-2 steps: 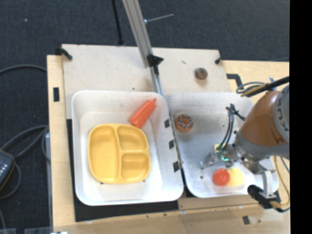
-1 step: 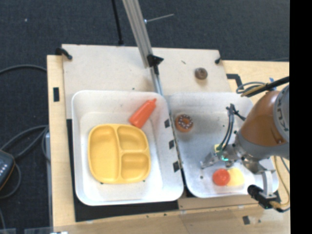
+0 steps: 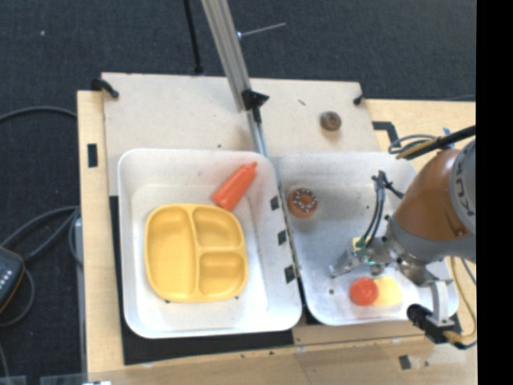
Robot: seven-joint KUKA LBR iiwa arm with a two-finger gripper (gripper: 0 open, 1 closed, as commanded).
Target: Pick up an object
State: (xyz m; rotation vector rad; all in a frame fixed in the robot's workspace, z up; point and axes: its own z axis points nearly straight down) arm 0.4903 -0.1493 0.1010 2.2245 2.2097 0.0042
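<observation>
In the right bin (image 3: 337,183) a red ball-like object (image 3: 363,292) and a pale yellow object (image 3: 389,292) lie side by side near the front edge. A brown doughnut-shaped piece (image 3: 303,202) sits at the bin's back left. My gripper (image 3: 358,261) hangs low over the bin, just above and behind the red object, with the orange wrist band (image 3: 433,203) behind it. Nothing shows between its fingers. In the left bin (image 3: 132,239) lie an orange carrot-like object (image 3: 236,185) and a yellow divided plate (image 3: 195,252).
A metal pole (image 3: 228,46) rises from the bench behind the bins. A small brown round knob (image 3: 330,120) sits on the bench beyond the right bin. Cables (image 3: 417,144) run along the arm at the right.
</observation>
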